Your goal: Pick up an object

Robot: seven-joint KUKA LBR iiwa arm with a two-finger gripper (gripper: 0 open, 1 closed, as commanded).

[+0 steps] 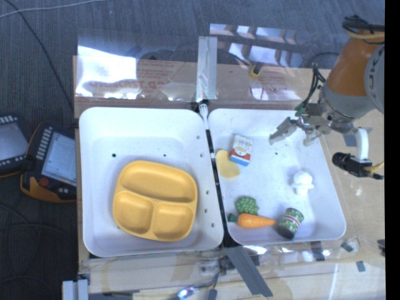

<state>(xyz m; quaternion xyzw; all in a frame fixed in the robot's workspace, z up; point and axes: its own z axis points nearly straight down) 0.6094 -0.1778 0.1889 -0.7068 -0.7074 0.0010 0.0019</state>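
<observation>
- Dark carpet all round, bench on top with two white bins side by side; right bin carries the small stuff, left bin carries a yellow divided plate.
- Your gripper hovers over the right bin's far right corner, fingers spread, nothing between them. So I'd judge the pick not yet done; descent, close and lift all remain.
- Closest candidate: small carton, just left of the gripper and a bit nearer the camera. Yellow round piece sits just beyond it, against the divider.
- White lump lies near, below the gripper toward the front.
- Farther toward the front edge: green piece, carrot touching it, small can just right of the carrot.
- In the way: nothing above the carton. Carrot, green piece and can are bunched, so a grab there likely knocks neighbours. Bin wall is close on the gripper's right.
- Handheld controller on the floor, well off left.
</observation>
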